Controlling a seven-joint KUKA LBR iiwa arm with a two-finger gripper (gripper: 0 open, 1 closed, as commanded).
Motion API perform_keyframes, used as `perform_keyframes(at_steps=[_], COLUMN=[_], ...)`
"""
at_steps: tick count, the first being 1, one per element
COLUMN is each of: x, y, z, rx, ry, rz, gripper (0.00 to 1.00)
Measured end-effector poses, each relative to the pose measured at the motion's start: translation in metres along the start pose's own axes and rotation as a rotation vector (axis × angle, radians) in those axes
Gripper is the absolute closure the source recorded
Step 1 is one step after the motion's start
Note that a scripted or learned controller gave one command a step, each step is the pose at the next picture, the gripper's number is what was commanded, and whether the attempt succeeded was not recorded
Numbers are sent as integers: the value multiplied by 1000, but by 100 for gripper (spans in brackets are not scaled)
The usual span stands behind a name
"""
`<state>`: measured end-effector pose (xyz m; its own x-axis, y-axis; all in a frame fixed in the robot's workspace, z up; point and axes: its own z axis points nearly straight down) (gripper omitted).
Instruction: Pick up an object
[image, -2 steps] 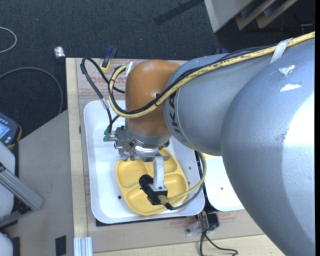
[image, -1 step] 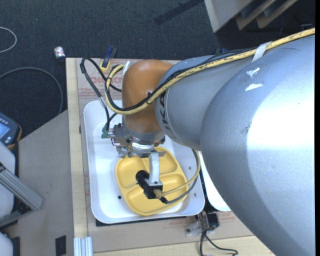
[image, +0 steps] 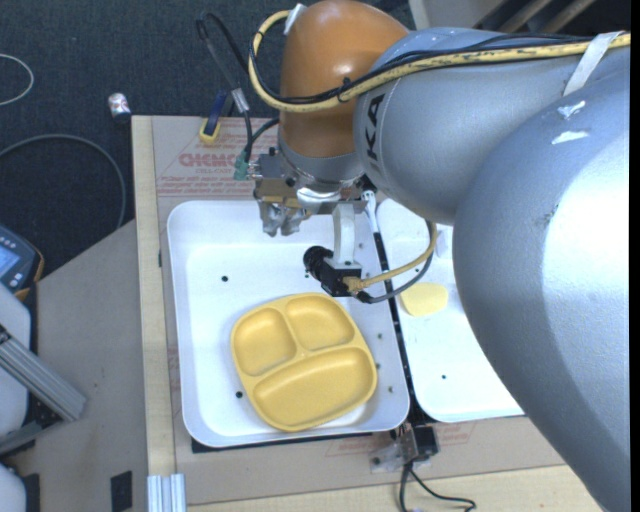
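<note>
Dark carpet surrounds the cardboard-topped bench (image: 160, 300) — yellow tray (image: 302, 360) in left bin (image: 200, 300); fingers' (image: 283, 215) state unclear

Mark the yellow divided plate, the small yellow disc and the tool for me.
yellow divided plate (image: 303, 362), camera view, on the ridge between its compartments.
small yellow disc (image: 424, 299), camera view, on the middle of its visible face.
tool (image: 283, 222), camera view, at its lower tip above the left bin.
</note>
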<state>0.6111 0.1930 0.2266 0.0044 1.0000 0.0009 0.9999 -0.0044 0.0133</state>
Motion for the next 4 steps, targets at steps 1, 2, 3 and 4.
perform_keyframes(at_steps=[1,2,3,4], x=[35,32,5,22], y=[-50,-113,-52,-115], z=[-125,-229,-146,-169], rx=[-1,3,22,18], ry=[7,7,-6,0], rz=[-11,-10,1,-9], gripper=[100,100,100,100])
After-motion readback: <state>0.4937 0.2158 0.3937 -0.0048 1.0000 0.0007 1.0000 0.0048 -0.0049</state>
